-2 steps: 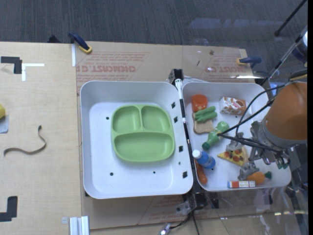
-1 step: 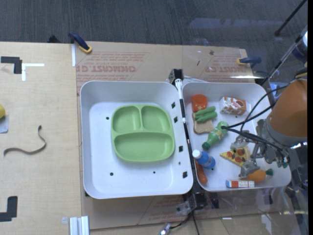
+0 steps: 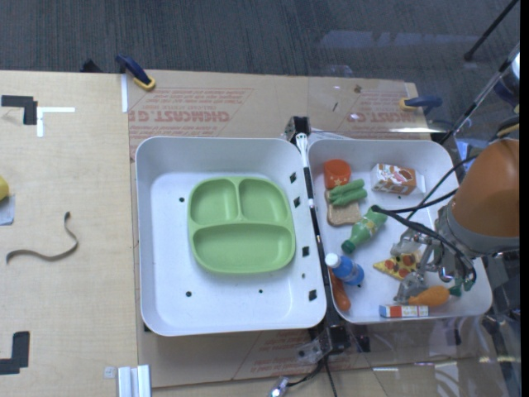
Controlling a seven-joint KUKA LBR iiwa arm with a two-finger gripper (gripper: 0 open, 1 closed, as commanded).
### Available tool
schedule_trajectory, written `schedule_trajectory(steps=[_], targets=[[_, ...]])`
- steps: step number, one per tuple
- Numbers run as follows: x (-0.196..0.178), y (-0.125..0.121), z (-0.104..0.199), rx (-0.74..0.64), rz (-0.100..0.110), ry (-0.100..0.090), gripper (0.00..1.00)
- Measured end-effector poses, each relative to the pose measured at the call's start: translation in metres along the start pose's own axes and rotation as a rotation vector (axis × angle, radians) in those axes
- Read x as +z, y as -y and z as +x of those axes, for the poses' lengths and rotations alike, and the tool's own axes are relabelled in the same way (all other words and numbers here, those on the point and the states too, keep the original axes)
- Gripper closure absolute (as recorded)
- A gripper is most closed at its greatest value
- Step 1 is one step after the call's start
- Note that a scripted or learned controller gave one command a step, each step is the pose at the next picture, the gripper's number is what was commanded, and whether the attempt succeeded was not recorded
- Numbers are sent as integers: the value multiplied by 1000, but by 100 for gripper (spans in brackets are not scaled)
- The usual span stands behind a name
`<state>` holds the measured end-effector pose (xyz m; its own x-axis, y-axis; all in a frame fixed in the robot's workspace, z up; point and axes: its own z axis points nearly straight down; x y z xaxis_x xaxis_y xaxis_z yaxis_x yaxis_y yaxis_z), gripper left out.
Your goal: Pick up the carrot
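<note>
- Low at the right of the frame, in the right white bin: small orange tapered carrot, lying flat against the near wall, touching or just above a flat white packet with a red end.
- Tool hovering just above the carrot, metal fingers pointing down; width of the opening impossible to tell under cables and linkage.
- Likely trouble: a finger landing on the white packet or the bin wall, blocked before closing round the carrot.
- Just left of the tool: yellow pizza-slice toy, close enough to get nudged or pinched instead.
- Rounded, tapered shape probably prone to rolling or squirting out of an off-centre pinch.
- Further up: green plastic bottle and blue-and-white bottle, apart from the carrot, little risk.
- Left bin: green divided plate, well clear.
</note>
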<state>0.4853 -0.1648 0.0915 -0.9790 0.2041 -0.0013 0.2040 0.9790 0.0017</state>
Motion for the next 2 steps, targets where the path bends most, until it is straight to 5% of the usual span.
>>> schedule_trajectory(steps=[1,2], targets=[[-1,-22,10,148,0,3,0],[-10,-22,9,145,0,6,100]])
